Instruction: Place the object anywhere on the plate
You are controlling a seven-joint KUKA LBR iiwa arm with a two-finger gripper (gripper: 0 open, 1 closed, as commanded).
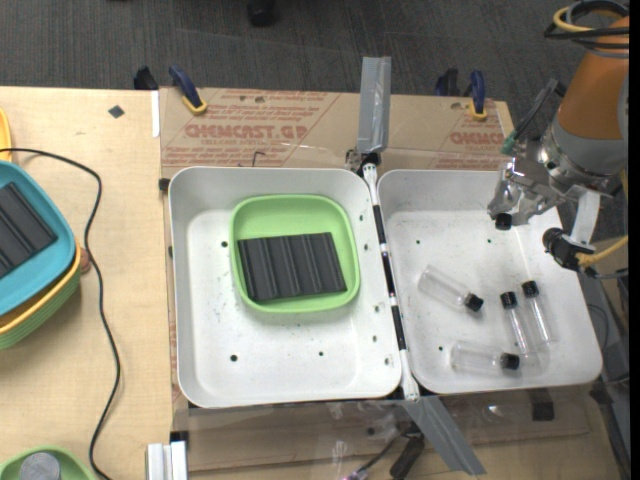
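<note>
Two white bins sit side by side on the table [80,388]. Farthest left of the green plate, at the table's edge, a teal tray [30,233] rests on stacked dishes. The green plate [295,218] lies in the left bin [200,348], with a dark ribbed insert [290,266] lying across its middle. Right of the plate, past the seam between the bins, the right bin [440,208] holds several clear vials with black caps: one [450,292] nearest the plate, one [483,357] below it toward the near wall, and two [528,320] standing close together farther right.

Any of these vials is likely light, rigid and smooth, so it may roll or slip out of a loose pinch; taking it across the middle of the clear body, fingers square to its length, looks safest.

Farthest from the plate, the end effector [512,206] hangs over the right bin's far corner. Nothing shows between its fingers, and whether they are released or clenched I cannot tell. All the vials lie below it in the view, well apart from it.
</note>
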